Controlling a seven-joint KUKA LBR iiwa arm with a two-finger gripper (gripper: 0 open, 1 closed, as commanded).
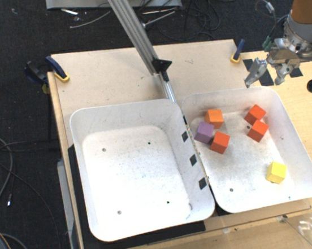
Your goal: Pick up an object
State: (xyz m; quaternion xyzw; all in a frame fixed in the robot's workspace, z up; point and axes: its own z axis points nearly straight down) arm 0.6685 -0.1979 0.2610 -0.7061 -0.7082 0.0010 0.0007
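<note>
**Status: pick not yet started, gripper clear of the bins**

Bench (115,75) carries two shallow white bins side by side. Items are listed from the near edge outward.

1. Near zone. The left bin (94,175) occupies the near left of the bench. The right bin (296,148) sits beside it, their rims meeting along the centre line.

2. Candidate objects. All lie in the right bin. Nearest is a yellow block (276,172), alone toward the near right corner and well apart from the rest. Further in, a purple block (204,132) sits just beside two orange blocks: one (220,141) on its near right, one (214,117) on its far right. A second pair of orange blocks (256,122) lies toward the far right wall, touching or nearly so.

3. Far zone. The gripper (267,75) hangs above the far right rim of the right bin, outside the block field. Its two fingers stand spread apart, with nothing between them. Above it, the orange band (303,5) of the arm is visible at the upper right.

4. Progress. Judged from this layout, no object has been lifted; every block rests on the bin floor. Remaining steps: select a target, travel over it, descend, close, lift.

5. Target note. The yellow block appears the easiest choice, since free space surrounds it. The clustered blocks leave less finger clearance.
</note>
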